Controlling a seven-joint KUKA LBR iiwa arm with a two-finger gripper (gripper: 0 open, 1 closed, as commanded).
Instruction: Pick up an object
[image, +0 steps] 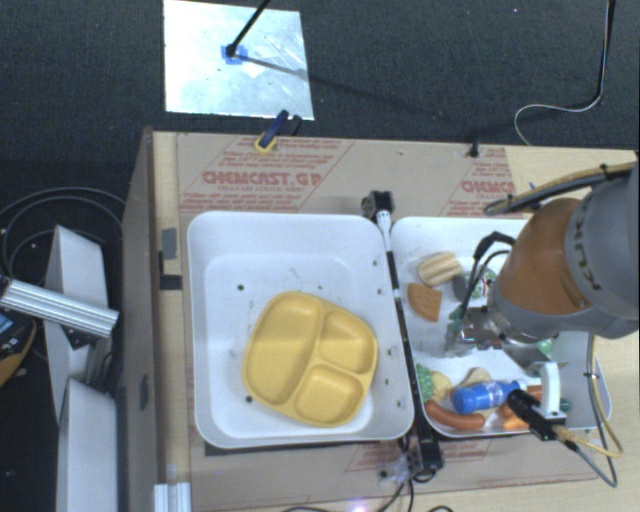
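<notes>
Arm parked low over the right bin, yellow tray sitting alone in the left one.

Left bin (215, 260) has just the yellow divided tray (311, 357), three compartments, lying a bit skewed toward the front. Right bin (440, 232) next door is where the toy food is: a tan bread roll (438, 267) near the back, an orange-brown slice (425, 301) just in front of it, then along the front edge a green piece (433, 383), a blue bottle (484, 397) and a reddish hot dog (456, 420) all bunched together. The claw (463, 336) is down between the slice and that front pile, but honestly can't tell if it's clenched or released, the wrist hides it.
</notes>
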